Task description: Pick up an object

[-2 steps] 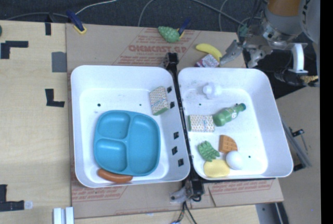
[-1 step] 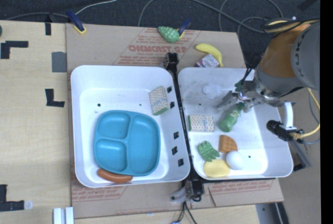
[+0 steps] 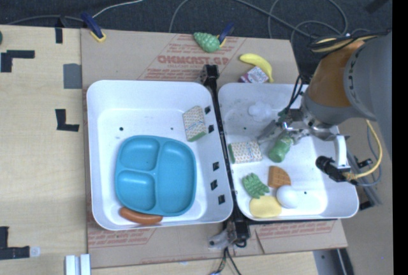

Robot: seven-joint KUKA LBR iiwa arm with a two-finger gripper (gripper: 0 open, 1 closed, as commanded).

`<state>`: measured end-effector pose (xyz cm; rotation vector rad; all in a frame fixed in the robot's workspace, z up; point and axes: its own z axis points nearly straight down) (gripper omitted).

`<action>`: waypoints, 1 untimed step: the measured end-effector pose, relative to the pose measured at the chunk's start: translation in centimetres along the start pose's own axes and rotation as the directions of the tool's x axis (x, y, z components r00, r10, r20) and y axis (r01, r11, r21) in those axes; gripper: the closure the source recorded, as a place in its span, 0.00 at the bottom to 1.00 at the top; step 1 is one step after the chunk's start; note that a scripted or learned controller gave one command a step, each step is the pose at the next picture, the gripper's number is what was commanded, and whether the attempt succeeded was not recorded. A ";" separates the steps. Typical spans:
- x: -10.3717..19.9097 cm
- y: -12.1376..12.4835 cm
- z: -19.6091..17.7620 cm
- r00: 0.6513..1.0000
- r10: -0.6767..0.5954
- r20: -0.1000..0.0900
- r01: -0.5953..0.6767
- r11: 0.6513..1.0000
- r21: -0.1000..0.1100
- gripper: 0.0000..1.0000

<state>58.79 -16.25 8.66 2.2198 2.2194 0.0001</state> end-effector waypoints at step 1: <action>1.9 -2.1 0.0 1.000 0.000 0.002 0.000 1.000 -0.004 0.00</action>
